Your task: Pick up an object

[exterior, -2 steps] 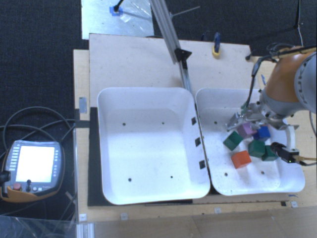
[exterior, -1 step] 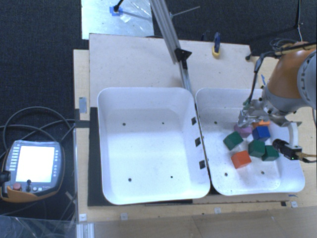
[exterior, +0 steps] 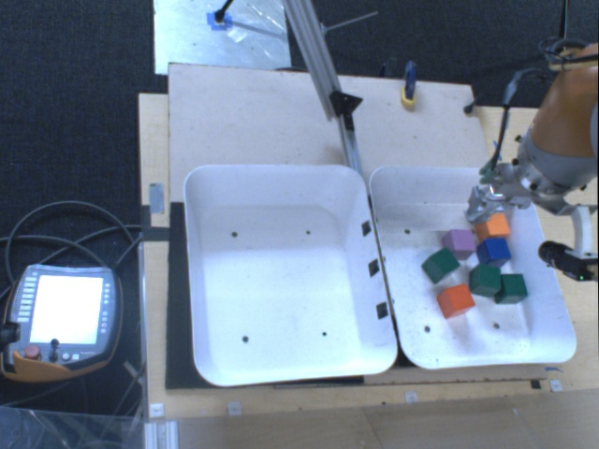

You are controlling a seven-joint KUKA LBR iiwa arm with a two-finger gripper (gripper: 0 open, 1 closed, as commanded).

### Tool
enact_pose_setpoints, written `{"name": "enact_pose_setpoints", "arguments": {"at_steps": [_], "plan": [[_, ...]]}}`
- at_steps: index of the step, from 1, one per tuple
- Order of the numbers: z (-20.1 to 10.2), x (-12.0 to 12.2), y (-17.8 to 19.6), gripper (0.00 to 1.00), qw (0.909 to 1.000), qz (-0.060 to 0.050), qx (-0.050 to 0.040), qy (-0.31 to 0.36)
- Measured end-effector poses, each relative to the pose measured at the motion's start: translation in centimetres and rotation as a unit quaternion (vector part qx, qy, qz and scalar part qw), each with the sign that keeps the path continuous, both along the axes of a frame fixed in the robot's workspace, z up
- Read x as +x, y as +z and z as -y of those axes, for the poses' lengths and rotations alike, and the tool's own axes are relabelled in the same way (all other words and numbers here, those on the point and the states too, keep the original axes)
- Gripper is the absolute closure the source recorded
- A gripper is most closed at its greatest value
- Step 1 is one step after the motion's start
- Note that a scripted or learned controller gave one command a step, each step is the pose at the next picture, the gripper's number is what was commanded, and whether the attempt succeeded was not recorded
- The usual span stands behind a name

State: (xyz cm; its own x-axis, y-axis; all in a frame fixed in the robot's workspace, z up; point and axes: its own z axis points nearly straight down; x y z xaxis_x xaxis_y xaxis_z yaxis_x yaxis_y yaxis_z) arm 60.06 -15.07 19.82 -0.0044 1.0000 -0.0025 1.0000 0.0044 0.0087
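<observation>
Seven small blocks lie in the right bin, clustered toward its right half: two orange, three green, one purple and one blue. The far orange block sits just under the hand; whether the hand is open or closed, or has anything between its tips, I cannot tell, since the wrist hides them. Just left of that block is the purple block, with the blue block beside it on the right. A green block lies left and nearer; two more green blocks sit touching each other nearer the right wall. The near orange block lies closest to the near edge of the cluster.

The left bin adjoins the right one. Both rest on a pale speckled desk over dark carpet. A slanted metal pole crosses the far side. A teach pendant with a lit screen lies on the floor at left, cable looped around it.
</observation>
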Motion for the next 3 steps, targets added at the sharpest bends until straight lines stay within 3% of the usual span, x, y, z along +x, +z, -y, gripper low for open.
{"name": "enact_pose_setpoints", "arguments": {"at_steps": [1,3], "plan": [[0.0,0.2,5.5,1.00,1.0000,0.000,0.0001,0.000],[-10.7,-2.3,3.6,1.00,1.0000,-0.004,0.0026,0.003]]}}
